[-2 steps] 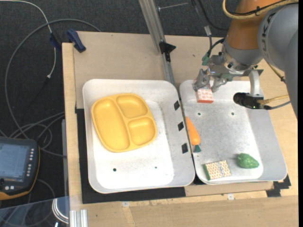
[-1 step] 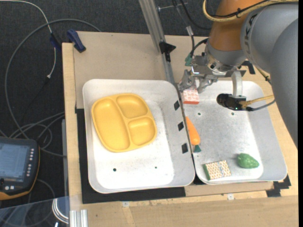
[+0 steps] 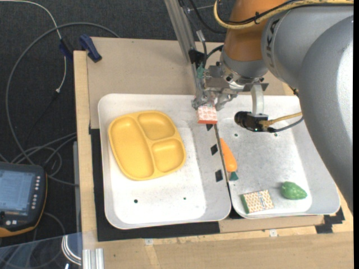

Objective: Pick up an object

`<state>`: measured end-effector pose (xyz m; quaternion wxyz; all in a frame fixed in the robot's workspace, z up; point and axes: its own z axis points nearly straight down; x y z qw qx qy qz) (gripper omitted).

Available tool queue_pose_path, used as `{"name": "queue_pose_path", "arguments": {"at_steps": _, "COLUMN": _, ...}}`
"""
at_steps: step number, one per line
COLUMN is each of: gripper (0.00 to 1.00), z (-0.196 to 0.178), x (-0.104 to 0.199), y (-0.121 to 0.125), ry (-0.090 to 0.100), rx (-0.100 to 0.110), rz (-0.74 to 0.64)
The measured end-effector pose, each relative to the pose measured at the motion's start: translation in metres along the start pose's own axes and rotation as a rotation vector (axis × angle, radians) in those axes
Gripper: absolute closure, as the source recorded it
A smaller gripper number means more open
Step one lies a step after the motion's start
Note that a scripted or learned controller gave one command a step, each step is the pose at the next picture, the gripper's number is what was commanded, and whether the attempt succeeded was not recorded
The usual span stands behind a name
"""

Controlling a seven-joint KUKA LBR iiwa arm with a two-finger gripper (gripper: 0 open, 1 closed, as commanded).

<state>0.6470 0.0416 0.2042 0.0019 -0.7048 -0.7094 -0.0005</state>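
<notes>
Two white bins lie side by side on the counter [image 3: 134, 55], a bare tan board. The gripper [image 3: 207, 106] hangs at upper centre, over the ridge where the bins meet. Directly below its metal parts sits a small block [image 3: 207, 115], red-and-white patterned and box-shaped, its top touching or tucked into the gripper. The jaws are too small and too cluttered by cables to make out, so whether they are released or clenched on the block cannot be told.

The arm [image 3: 314, 55] enters from the upper right; its grey shell is cut off by the frame, and the orange band [image 3: 249, 21] sits above the wrist. The arm covers the far right corner of the right bin [image 3: 280, 150].

The left bin [image 3: 168, 206] holds a yellow tray [image 3: 147, 144], glossy plastic with three rounded compartments. In the right bin lie a carrot [image 3: 228, 157], orange and tapered with a dark green end, close to the dividing ridge; a green lump [image 3: 293, 190], knobbly, at lower right; and a flat rectangular pad [image 3: 257, 201] with a fine speckled pattern and green edge, near the bin's lower rim. Both bin floors are speckled with dark flecks.
</notes>
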Motion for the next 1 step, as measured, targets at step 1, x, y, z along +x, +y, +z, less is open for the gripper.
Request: {"name": "queue_pose_path", "arguments": {"at_steps": 1, "gripper": 1.0, "z": -0.0236, "x": 0.0486, "y": 0.0073, "ry": -0.001, "rx": -0.005, "rz": 0.0}}
